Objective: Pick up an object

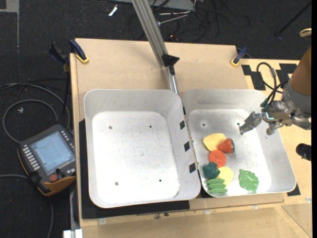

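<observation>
Toy food pieces are what you are after, and none sits between the fingers (257, 124), which are spread wide, one prong reaching toward the bin's middle and the other hanging near the wrist, with nothing between them. They hover over the upper part of the right bin (287, 180), above bare floor.

The pile lies below and left of the fingers in the camera view, toward the bin's near edge. Nearest is the red piece (227, 145), leaning on the yellow piece (214, 141). Past those come an orange round piece (217, 157), a dark teal piece (210, 171), a pale yellow piece (225, 173) and a striped green piece (216, 185), all touching or crowded together. The leafy green piece (248, 180) lies apart, near the front right.

To do this step well, I would have you choose that leafy piece: it has free space around it, so both prongs can straddle it without nudging neighbours. Centre over it, then descend straight before closing. The left bin (89, 133) needs no attention.
</observation>
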Controlling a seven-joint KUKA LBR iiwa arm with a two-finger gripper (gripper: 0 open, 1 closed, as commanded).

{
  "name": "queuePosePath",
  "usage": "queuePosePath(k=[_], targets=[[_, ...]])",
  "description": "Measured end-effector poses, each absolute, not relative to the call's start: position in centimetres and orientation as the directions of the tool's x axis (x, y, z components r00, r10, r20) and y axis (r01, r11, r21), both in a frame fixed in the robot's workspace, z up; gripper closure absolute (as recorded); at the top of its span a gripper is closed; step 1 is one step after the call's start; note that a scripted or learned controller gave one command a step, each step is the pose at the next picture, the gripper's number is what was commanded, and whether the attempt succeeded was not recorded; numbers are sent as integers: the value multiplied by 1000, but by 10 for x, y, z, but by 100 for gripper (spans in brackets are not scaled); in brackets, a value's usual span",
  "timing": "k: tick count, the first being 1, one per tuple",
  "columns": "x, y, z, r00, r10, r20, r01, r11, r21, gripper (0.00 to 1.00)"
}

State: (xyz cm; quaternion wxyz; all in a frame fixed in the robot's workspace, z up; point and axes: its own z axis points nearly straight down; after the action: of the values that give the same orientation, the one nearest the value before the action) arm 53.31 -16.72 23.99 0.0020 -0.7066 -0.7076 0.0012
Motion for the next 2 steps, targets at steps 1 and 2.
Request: queuePosePath(k=[1, 2], targets=[[534, -167, 242, 0, 1000, 0, 1000, 0, 0, 0], [538, -160, 183, 0, 1000, 2, 1000, 0, -6, 0]])
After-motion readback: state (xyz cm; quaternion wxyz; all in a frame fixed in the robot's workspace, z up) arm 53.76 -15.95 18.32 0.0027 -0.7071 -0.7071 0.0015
